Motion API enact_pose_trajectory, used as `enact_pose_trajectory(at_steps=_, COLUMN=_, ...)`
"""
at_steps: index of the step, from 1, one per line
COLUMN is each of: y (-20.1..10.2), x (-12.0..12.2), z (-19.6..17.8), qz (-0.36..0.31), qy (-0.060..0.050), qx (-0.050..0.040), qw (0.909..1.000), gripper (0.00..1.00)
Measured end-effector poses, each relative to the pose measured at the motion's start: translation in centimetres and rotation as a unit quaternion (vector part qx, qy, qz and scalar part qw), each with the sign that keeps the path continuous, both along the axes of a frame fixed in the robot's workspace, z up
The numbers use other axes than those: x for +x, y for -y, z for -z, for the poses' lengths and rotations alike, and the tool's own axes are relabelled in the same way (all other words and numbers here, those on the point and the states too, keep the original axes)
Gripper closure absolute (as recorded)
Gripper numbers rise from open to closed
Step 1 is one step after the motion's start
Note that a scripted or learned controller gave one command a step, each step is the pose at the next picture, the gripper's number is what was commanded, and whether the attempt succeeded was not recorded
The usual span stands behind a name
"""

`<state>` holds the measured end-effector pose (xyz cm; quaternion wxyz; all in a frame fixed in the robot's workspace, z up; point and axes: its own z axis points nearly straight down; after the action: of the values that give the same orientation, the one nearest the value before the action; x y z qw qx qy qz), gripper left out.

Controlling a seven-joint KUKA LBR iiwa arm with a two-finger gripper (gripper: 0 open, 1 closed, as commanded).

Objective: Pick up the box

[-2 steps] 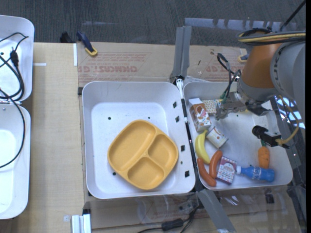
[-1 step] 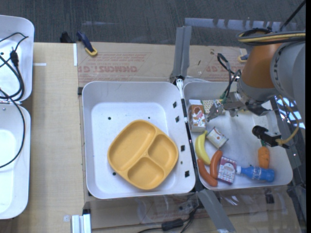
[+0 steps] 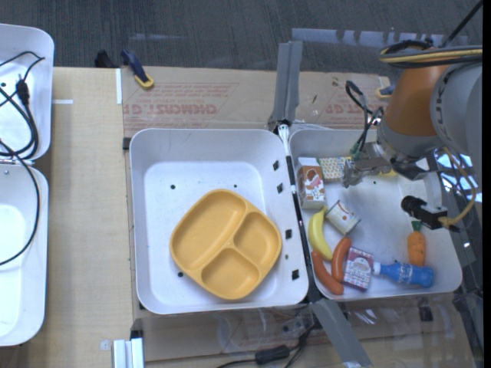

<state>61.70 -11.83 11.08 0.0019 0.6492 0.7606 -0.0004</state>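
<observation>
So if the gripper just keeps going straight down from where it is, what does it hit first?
Probably the patterned box at the back of the right bin, just beside the gripper. Depth is unclear, so it could land on bare bin floor beside it.

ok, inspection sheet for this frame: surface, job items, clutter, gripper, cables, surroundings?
Surface: two shallow white bins side by side, left bin and right bin, on a bench lined with cardboard.
Job's things: brown-and-white carton box at the right bin's left wall; small red box near its front.
Clutter: yellow divided plastic plate in the left bin; yellow banana, red sausage, white cup, blue bottle, orange carrot in the right bin.
Gripper: two-finger gripper low over the right bin's back; holds nothing visible.
Cables: black cables over the white trays at left.
Surroundings: dark carpet floor.
</observation>
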Motion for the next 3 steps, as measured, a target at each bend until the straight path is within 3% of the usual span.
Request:
enact_pose_trajectory(at_steps=1, y=1.8, x=3.6, z=-5.2, qz=-0.051, qy=0.0, qx=0.0006, qw=0.9987, gripper=1.0)
enact_pose_trajectory(at_steps=2, y=4.4, x=1.2, z=-5.4, qz=0.011, qy=-0.002, qx=0.001, qw=0.9999, gripper=1.0)
enact_pose_trajectory(at_steps=3, y=4.4, x=1.2, z=-5.4, qz=0.011, qy=-0.002, qx=0.001, qw=0.9999, gripper=0.0)
